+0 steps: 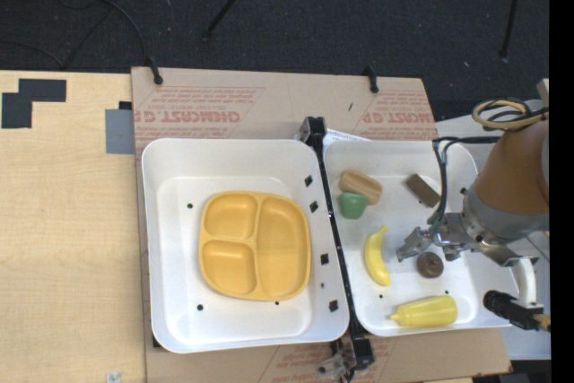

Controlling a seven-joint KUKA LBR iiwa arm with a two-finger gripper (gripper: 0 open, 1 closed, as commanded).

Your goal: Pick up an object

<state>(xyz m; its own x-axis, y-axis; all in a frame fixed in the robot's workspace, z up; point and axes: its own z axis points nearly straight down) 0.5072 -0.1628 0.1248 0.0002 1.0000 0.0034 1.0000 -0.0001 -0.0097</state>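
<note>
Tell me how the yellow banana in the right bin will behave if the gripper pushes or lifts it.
The banana looks like smooth moulded plastic, so probably stiff, light and a bit slippery. Its curved shape lying flat suggests it would pivot or spin rather than roll when pushed. The gripper beside it could likely lift it across the narrow middle.

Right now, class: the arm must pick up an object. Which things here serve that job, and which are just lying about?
For the job:
gripper
brown round piece
banana
yellow bottle
green ball
tan block
brown block

Lying about:
yellow divided plate
cardboard sheet
</note>
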